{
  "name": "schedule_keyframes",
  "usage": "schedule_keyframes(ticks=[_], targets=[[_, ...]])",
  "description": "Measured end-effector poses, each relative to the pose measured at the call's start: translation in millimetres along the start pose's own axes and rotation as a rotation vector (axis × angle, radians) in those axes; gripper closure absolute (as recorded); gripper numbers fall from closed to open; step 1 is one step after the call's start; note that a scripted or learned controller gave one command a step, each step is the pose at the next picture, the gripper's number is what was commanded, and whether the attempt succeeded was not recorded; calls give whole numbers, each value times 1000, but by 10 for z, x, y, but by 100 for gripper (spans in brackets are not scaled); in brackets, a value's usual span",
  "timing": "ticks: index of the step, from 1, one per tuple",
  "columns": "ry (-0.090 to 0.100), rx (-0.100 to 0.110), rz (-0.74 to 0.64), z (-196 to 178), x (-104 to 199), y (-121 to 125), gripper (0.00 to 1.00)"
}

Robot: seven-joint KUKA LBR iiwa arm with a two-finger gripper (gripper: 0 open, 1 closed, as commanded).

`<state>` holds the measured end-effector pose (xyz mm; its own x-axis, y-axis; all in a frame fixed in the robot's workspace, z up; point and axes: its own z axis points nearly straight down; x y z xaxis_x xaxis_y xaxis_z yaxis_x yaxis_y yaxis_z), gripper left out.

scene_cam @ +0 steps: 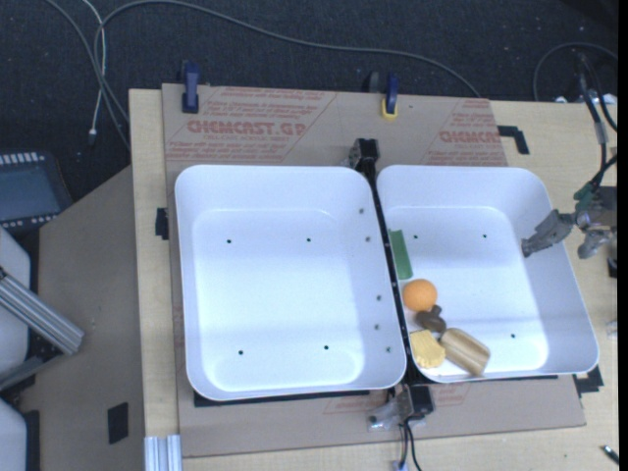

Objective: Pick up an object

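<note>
A pale wooden bench (147,263) carries a sheet of brown cardboard (294,126) printed with red lettering, held at its far edge by a blue clamp (189,84) and a second clamp (390,94) with a yellow tip. On the cardboard sit two shallow white bins, touching side by side: the left bin (285,283) and the right bin (491,263). Small black tape patches (118,420) mark the bench near its front left corner

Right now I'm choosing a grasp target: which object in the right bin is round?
The orange ball, alone in being round; the green block beside it is long and flat, the tan piece a stubby cylinder.
</note>
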<state>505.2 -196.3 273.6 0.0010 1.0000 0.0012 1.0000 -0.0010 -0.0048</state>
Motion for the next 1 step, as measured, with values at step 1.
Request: schedule_keyframes(ticks=[1], targets=[[-1, -5, -1, -26, 2, 10, 0]])
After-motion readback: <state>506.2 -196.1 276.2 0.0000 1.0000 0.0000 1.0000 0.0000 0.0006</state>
